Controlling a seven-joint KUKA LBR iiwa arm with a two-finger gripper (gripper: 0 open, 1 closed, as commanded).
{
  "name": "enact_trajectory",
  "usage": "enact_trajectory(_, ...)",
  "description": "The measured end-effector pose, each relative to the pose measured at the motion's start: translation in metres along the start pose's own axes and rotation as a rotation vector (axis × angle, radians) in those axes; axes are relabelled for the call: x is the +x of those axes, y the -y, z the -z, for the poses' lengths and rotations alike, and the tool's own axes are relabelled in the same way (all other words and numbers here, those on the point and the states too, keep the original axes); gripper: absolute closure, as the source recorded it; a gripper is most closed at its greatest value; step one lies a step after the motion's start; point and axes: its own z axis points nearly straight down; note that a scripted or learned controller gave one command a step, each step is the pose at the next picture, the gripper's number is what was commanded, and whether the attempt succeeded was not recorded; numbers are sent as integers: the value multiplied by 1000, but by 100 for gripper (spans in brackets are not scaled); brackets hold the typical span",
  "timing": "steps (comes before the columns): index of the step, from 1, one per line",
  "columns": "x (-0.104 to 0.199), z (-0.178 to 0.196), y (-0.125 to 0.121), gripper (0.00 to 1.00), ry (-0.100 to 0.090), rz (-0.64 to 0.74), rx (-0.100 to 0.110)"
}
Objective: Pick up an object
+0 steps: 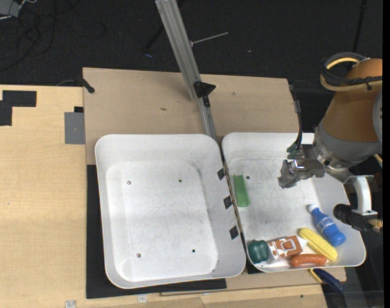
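Note:
The right bin [265, 147] holds several objects. A green block [241, 190] lies near its left wall. A blue bottle [326, 226] rests at the right side. Beside it a yellow corn cob [318, 243] lies at a slant. Along the front wall sit an orange and white packet [285, 246], a dark green piece [258, 251] and an orange-red sausage shape [306, 260]. My gripper [291, 174] hangs over the right middle of this bin, above bare floor, up and left of the blue bottle. Nothing shows between its fingers.
The left bin [111, 153] stands beside the right one, with small black clips [226, 201] along the shared wall. A metal rail [182, 50] rises at a slant from behind the bins. A brown board [144, 101] lies behind them.

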Motion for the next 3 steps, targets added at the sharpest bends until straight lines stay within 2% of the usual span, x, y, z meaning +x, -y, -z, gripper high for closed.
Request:
enact_trajectory(1,52,-12,8,100,-3,3,5)
enact_trajectory(2,98,-5,23,100,-3,3,5)
enact_trajectory(3,157,-13,25,100,-2,4,7)
